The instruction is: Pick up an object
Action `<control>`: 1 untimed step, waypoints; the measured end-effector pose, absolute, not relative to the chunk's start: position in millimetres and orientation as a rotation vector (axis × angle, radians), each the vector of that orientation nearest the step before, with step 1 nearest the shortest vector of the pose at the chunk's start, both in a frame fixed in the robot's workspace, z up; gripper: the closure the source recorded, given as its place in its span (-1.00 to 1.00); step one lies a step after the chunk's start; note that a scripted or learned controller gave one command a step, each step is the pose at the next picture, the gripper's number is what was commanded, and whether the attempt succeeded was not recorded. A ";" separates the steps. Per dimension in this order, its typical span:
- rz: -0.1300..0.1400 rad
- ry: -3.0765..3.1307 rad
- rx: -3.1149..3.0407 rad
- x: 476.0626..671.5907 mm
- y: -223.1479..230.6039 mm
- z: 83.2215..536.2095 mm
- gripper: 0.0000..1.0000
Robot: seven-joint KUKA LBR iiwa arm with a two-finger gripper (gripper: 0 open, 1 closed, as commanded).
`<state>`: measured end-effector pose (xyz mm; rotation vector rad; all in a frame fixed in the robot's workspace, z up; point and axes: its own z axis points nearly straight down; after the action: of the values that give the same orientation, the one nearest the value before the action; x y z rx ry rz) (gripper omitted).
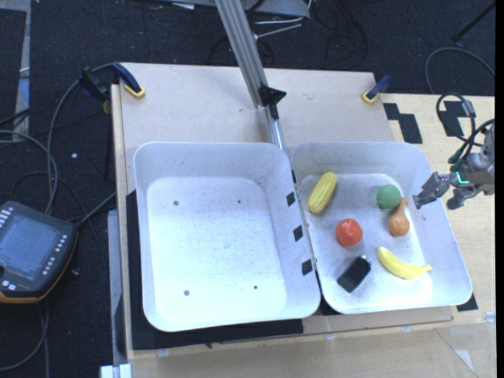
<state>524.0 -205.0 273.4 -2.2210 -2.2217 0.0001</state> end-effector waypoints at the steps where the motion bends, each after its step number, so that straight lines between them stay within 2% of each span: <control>1: 0.000 -2.222 -2.221 524.0 -205.0 273.3 -1.00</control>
<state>524.0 -205.0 273.3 -2.2210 -2.2216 0.0003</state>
